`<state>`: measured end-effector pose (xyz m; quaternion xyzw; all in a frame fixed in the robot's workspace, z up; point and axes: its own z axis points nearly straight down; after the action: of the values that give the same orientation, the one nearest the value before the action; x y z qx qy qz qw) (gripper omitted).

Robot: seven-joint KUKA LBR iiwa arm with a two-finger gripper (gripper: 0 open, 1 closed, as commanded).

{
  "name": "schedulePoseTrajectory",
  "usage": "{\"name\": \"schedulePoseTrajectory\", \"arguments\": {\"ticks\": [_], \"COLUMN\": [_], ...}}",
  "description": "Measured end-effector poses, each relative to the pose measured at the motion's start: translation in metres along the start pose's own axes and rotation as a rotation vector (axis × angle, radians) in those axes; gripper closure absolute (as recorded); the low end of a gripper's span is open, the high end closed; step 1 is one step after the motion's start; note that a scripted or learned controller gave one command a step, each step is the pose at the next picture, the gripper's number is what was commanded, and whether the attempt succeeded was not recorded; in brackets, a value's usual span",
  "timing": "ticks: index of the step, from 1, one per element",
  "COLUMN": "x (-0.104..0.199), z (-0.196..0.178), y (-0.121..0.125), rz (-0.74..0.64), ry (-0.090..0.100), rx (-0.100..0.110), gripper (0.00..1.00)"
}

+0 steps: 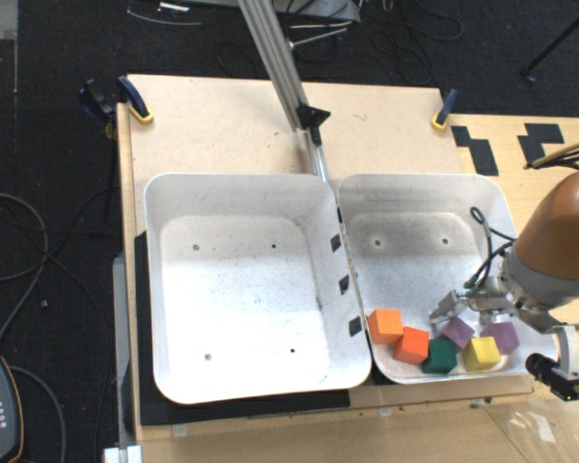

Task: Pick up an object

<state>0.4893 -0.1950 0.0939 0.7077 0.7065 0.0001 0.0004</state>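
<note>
Six blocks cluster in the near corner of the right bin, left bin alongside.

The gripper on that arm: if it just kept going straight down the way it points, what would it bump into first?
Probably the purple block right under the gripper, in the right bin. Depth is hard to judge from this slant, so the yellow block beside it is possible too.

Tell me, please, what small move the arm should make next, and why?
Probably a short descent onto the nearer purple block. The gripper hovers just above the cluster of blocks in the right bin, with nothing visibly held, and that block lies closest beneath it.
</note>
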Motion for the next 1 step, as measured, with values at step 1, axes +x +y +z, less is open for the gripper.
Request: {"name": "schedulePoseTrajectory", "arguments": {"ticks": [1], "x": [0.0528], "z": [-0.0159], "y": [0.0009], "rz": [-0.009], "ry": [0.004], "rx": [0.001], "gripper": [0.00]}}
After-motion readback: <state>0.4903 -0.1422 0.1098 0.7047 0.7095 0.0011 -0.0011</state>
